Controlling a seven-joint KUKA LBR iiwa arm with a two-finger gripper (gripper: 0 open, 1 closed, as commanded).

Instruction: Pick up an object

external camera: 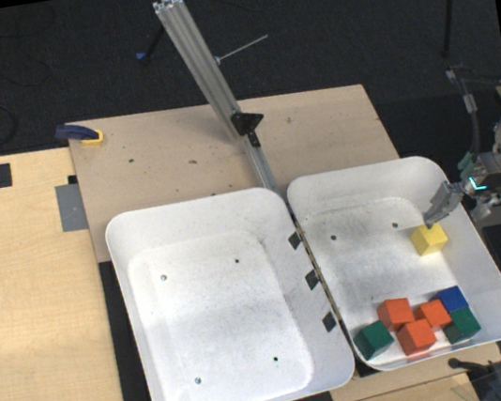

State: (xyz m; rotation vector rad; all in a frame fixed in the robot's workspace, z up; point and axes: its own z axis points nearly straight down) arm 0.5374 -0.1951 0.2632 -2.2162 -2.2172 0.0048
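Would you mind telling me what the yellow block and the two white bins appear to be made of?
The yellow block looks like painted wood or hard plastic: flat faces, crisp edges, even matte colour; the view leaves it open which. The right bin and left bin look like thin moulded plastic: rounded corners, smooth raised rims, and a dull white surface with grey scuffing across the floors.

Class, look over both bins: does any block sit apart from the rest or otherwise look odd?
Yes. The yellow block sits alone near the right bin's far right side, close to the gripper. The orange, green and blue blocks huddle together at the near edge. Nothing looks spilled or damaged.
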